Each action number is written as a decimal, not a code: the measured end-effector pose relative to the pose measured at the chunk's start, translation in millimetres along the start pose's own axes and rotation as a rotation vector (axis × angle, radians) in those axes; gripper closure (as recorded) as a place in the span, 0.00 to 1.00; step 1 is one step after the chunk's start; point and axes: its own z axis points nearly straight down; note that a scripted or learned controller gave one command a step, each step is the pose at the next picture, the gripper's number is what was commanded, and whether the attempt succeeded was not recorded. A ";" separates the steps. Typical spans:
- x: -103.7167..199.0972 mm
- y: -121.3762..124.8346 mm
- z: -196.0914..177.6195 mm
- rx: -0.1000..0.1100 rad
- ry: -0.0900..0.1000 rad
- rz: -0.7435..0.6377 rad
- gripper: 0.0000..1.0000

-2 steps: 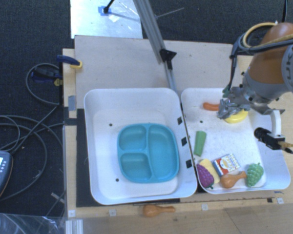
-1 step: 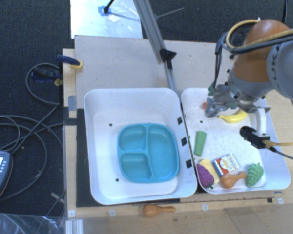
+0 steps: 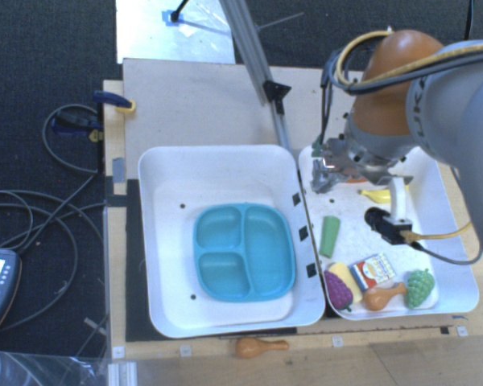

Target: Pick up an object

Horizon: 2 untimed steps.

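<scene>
My gripper (image 3: 320, 180) hangs over the far left part of the right bin (image 3: 455, 215), close to the wall shared with the left bin. Nothing shows between it and the bin floor. A yellow banana (image 3: 377, 194) lies just to its right, partly under the wrist. A green stick-shaped piece (image 3: 330, 236) lies nearer the front, below the gripper. Along the front of that bin sit purple grapes (image 3: 338, 288), a small printed box (image 3: 372, 270), a brown drumstick (image 3: 382, 297) and green grapes (image 3: 419, 288).
The left bin (image 3: 169, 215) holds a blue divided plate (image 3: 244, 252). An orange-brown drumstick-shaped toy (image 3: 262, 346) lies on the bench in front of the bins. A grey pole (image 3: 249, 39) slants over the back of the bench. Cables lie to the left.
</scene>
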 end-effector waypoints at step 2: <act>94.3 10.7 -29.6 -0.002 0.000 0.000 1.00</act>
